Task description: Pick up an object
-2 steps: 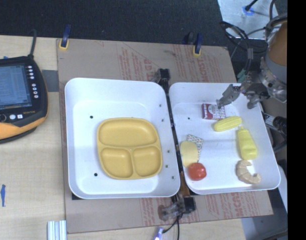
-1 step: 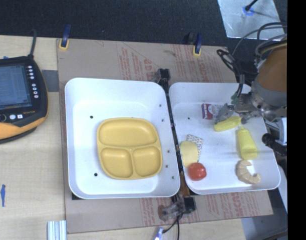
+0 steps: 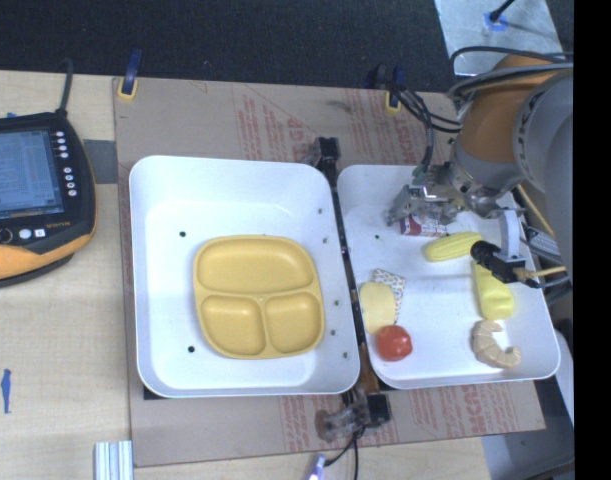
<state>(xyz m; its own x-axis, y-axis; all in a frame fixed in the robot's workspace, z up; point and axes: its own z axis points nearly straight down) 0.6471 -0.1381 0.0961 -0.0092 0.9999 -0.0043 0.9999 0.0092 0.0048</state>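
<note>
Several items are spread in the right bin (image 3: 541, 363); gripper (image 3: 417, 211) is lowered by a small red-white object (image 3: 412, 226). Approach step judged; finger state cannot be told. Confirmed closure needed next.

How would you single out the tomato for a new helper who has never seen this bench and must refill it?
Start at the right white bin, the one the arm reaches into, and go to its near left corner beside the divide. The tomato lies there just below a pale yellow wedge. It is the only round red thing; its neighbours are yellow or tan.
</note>
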